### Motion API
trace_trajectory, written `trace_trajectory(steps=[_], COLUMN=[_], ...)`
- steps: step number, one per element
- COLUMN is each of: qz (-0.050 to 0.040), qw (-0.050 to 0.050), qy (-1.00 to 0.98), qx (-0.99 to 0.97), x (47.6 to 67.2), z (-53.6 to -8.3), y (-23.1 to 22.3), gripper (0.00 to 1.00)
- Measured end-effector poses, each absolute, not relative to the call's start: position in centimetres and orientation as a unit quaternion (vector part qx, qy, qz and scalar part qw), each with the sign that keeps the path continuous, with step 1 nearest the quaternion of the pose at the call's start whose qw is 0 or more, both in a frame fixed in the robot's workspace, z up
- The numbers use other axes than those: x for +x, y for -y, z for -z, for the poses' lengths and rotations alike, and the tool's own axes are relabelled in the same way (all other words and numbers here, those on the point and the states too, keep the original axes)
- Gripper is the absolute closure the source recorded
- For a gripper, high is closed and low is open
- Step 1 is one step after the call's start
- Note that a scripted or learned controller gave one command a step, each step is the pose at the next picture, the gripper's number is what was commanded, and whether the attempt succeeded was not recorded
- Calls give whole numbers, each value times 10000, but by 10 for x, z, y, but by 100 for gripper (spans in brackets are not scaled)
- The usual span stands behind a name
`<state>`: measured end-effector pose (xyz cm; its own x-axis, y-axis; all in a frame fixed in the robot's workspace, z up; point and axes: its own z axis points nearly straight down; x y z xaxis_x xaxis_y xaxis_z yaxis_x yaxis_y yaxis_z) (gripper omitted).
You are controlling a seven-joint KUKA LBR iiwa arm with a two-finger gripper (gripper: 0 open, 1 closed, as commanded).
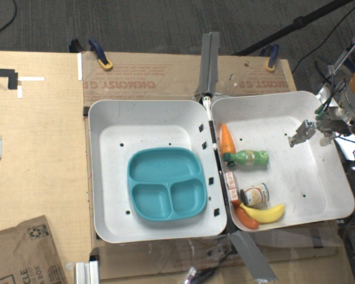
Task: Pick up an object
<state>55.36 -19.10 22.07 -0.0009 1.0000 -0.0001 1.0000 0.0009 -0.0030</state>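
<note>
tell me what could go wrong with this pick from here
1. The carrot, green bottle, jar and banana crowd the right bin's left wall; a grasp there may hit the wall or catch two items.
2. The pincer is well right of them, so closing there likely grabs nothing.

Red lettering, printed upside down, was seen on the cardboard sheet [165, 78] behind the bins; it appeared to read "CHEMCST", though not clearly. On the brown paper bag [23, 253] a recycling sign and the partial letters "CLE" were made out.
</note>
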Motion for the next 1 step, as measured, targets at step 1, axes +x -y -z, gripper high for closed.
trace_trajectory(steps=[1], qz=[-7], qw=[-9], qy=[7902], qx=[-6128], x=[557], z=[-308], y=[179], gripper=[0])
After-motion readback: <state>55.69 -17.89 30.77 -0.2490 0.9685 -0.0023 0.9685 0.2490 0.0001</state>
